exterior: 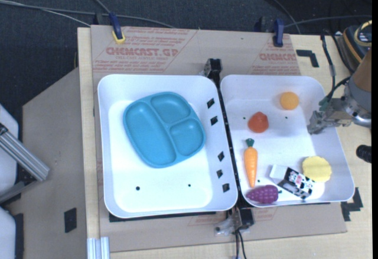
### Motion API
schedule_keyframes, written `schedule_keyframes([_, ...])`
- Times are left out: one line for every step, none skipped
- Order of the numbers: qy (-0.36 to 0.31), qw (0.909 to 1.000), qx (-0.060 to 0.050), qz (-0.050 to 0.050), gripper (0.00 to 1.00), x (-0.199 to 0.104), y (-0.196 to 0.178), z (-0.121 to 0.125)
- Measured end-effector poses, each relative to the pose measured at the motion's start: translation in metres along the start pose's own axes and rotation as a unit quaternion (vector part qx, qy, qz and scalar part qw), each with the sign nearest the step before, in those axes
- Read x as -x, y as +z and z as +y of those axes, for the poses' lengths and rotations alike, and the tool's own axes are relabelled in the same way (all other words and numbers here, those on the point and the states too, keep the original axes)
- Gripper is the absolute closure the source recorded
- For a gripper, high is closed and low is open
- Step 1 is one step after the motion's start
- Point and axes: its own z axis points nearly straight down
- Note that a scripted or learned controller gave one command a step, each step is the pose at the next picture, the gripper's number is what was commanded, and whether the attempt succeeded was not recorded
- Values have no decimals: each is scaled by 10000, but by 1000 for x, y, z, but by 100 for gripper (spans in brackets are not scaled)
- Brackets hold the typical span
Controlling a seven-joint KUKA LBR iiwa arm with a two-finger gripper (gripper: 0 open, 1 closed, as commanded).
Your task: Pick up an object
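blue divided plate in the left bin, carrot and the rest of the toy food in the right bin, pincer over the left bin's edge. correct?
Not quite. In the camera view the pincer is at the right bin's right edge, not the left bin's. The blue three-compartment plastic plate is in the left bin; the orange toy carrot is in the right.

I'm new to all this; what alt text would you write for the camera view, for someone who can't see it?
A robot arm's tool hovers at the right edge of the right white bin, which holds an orange ball, a red toy, a carrot, purple grapes, a yellow piece and a small printed pack. The left bin holds a blue divided plate.
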Motion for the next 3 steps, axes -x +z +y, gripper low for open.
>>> schedule_keyframes([-4,10000,7,-5,100,8,-60,0])
schedule_keyframes([-8,10000,1,-1,100,9,-102,2])
schedule_keyframes([-29,10000,-33,28,100,-40,-106,-2])
